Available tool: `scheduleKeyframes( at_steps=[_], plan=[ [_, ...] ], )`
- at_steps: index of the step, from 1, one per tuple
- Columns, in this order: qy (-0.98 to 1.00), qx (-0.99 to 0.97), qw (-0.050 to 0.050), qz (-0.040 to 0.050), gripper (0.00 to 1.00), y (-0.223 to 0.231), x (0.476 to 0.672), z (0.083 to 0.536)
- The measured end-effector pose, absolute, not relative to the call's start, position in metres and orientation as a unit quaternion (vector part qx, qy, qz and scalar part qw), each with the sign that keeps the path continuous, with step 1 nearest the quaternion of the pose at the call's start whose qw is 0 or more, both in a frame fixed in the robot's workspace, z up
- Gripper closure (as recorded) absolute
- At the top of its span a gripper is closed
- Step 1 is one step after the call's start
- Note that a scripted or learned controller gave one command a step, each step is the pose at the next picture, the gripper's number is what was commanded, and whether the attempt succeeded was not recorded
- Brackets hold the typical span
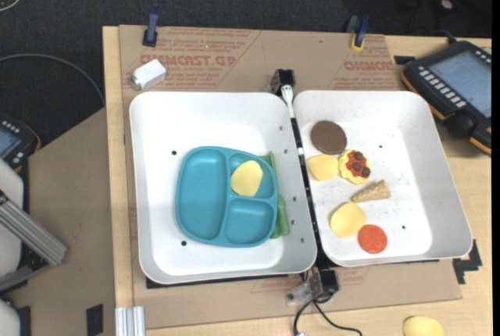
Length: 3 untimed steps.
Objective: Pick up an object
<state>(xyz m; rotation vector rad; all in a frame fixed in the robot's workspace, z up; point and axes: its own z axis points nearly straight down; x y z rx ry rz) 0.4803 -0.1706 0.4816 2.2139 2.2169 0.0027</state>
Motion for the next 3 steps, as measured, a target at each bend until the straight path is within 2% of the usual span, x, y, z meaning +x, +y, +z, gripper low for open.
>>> scheduleKeyframes(
  at_steps=[1, 2, 3],
  plan=[
    [0.709, 0.706, 0.004, 0.0027, 1.00, -0.129, 0.480, 0.539],
    [0.707, 0.707, -0.004, -0.0026, 1.00, -0.118, 0.479, 0.437],
    [0.708, 0.706, 0.003, 0.0024, 1.00, -0.076, 0.480, 0.508]
  ],
)
